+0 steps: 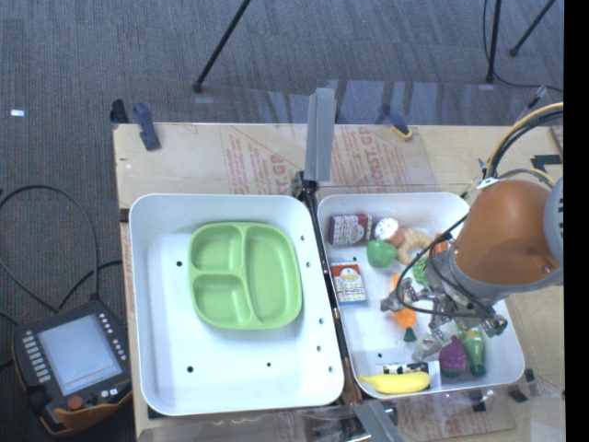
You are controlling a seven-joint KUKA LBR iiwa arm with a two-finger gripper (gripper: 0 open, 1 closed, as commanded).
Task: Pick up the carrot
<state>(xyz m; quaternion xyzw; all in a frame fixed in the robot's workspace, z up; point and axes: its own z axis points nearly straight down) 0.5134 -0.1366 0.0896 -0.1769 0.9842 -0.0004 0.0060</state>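
From above, the counter (267, 155) carried two shallow white bins side by side. The left bin (156, 339) held a light green divided plate (246, 275) with three compartments, lying flat near the bin's middle.

The right bin (368, 389) held a scatter of toy food. The carrot (405, 318), a small orange piece, lay about mid-bin, just left of the arm's metal wrist parts and close to them; whether they touched could not be told. A second bit of orange (401, 283) showed just above it, partly behind the mechanism. Along the bin's far side sat a dark red can (349, 229), a white egg-like piece (386, 227), a green rounded piece (381, 252) and a tan lumpy piece (413, 240). A small red-and-white box (349, 283) lay beside the left wall. Near the front edge lay a yellow banana (398, 382), with a purple piece (453, 358) and a green bottle-shaped piece (475, 355) to its right.

The arm (502, 238) reached in from the right, its orange band looming over the right bin's far right part. The jaws (433, 325) hung low over the bin, between the carrot and the purple piece; whether they stood apart or together could not be told, since linkages and cables crowded the spot.

On the floor at lower left lay a pendant (74, 362) with a grey screen.
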